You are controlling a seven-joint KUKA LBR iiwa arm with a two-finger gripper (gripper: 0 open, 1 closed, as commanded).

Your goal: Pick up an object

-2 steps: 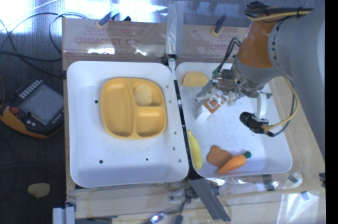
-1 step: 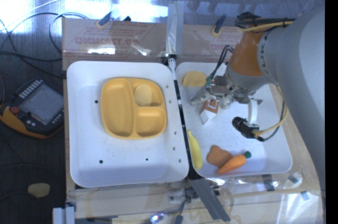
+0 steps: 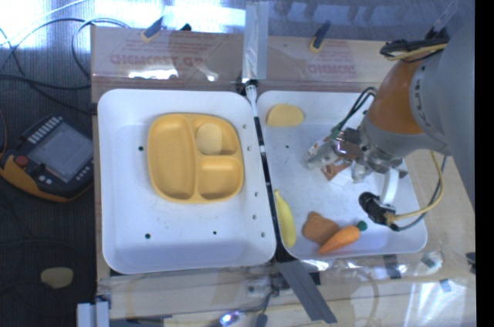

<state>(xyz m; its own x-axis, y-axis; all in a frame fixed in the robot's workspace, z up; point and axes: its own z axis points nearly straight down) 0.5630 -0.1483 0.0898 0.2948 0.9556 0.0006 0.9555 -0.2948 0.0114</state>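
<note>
Three toy foods, a banana, a brown piece and a carrot, lay along the right bin's near edge, apart from the claw mid-bin; its grip was unreadable.

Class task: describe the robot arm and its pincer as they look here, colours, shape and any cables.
The arm is a thick, rounded grey body with an orange band above the wrist. The pincer is a small metallic assembly. Black and yellow cables loop beside the wrist to a black connector.
</note>
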